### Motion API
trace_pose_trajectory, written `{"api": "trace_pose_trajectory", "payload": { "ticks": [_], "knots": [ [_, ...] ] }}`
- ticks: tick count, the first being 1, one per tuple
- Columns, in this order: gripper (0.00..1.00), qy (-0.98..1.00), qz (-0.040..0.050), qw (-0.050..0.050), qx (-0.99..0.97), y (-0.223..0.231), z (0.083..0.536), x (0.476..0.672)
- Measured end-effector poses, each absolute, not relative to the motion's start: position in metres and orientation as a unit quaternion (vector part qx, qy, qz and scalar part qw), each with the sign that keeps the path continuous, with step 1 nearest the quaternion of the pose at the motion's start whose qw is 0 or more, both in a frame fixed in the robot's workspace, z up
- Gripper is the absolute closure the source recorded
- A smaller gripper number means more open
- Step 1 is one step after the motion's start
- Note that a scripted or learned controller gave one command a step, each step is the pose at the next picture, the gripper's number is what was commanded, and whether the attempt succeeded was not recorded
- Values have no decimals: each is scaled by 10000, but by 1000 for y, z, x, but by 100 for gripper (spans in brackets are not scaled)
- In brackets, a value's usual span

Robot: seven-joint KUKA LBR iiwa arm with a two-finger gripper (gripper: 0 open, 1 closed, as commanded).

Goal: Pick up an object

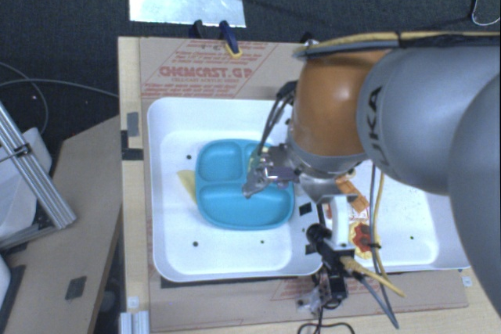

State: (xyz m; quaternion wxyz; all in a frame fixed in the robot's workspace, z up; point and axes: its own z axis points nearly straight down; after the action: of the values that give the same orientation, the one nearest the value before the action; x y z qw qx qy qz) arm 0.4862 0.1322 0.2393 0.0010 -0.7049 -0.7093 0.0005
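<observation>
Camera view: looks down at a slant on two white bins side by side on the table (196, 62).
Arm: grey with an orange band (333, 109), reaching in from the right and covering much of the right bin (427, 246).
Gripper (262, 177): low over the left bin (168, 168), at the right edge of the blue plate; whether it is open or closed cannot be told, as the metal parts blur together.
Blue plate (235, 188): a divided tray lying flat in the left bin, directly under and to the left of the gripper, touching or nearly touching it.
Yellow piece (186, 182): beyond the plate's far left edge from the gripper, partly tucked under the plate.
Orange-and-white item (358, 227): in the right bin, right of and below the gripper, beside the bins' shared wall.
</observation>
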Motion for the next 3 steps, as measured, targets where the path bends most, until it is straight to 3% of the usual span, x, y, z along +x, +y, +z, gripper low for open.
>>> {"api": "trace_pose_trajectory", "payload": {
  "ticks": [1, 2, 3],
  "knots": [
    [0, -7069, 11, 11, -7073, 110, 163, 486],
    [0, -7114, -13, 1, -7027, 224, 135, 486],
    [0, -7076, -47, -35, -7066, 202, 203, 564]
  ]
}}
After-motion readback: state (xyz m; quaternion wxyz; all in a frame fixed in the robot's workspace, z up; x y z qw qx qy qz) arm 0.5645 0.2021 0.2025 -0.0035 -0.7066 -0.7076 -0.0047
